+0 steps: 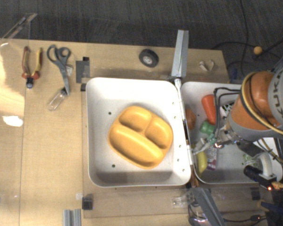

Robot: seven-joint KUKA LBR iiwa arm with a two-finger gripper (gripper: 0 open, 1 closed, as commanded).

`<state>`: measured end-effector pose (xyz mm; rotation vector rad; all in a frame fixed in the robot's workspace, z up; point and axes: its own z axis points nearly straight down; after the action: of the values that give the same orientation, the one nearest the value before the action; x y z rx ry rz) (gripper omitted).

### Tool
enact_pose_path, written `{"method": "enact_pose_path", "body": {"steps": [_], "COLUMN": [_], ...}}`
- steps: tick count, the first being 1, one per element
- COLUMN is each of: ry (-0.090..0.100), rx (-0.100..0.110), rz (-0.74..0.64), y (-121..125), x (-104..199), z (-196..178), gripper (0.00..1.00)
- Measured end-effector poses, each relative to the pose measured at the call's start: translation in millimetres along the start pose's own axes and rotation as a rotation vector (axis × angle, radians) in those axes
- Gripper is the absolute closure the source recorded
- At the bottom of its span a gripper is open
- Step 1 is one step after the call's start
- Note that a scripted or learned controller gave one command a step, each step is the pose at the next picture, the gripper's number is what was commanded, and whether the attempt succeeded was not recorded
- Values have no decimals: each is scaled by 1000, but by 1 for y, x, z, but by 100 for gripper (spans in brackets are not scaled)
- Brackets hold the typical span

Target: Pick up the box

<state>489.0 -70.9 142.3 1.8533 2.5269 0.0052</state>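
Observation:
My gripper (203,148) is low in the right bin (226,177), close to its left wall, with the grey arm and its orange band (254,108) above it on the right. It sits among small items: a green piece (207,127), a yellow piece (201,162) and a small dark purplish item (211,162) just below it. I cannot make out a clear box shape; the arm hides much of this bin. I see nothing that is clearly held.
A large yellow bun-shaped object (140,136) lies in the middle of the left bin (101,168). An orange carrot-like item (209,106) lies at the right bin's back. Scissors (62,65), pliers (30,65) and a tape roll (148,57) rest on the bench behind.

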Motion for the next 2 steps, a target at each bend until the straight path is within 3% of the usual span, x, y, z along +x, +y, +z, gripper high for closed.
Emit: {"method": "enact_pose_path", "body": {"steps": [1, 2], "ry": [2, -7], "rx": [-3, -17], "rz": [214, 213], "y": [-9, -5], "x": [-31, -34], "z": [52, 36], "gripper": [0, 100]}}
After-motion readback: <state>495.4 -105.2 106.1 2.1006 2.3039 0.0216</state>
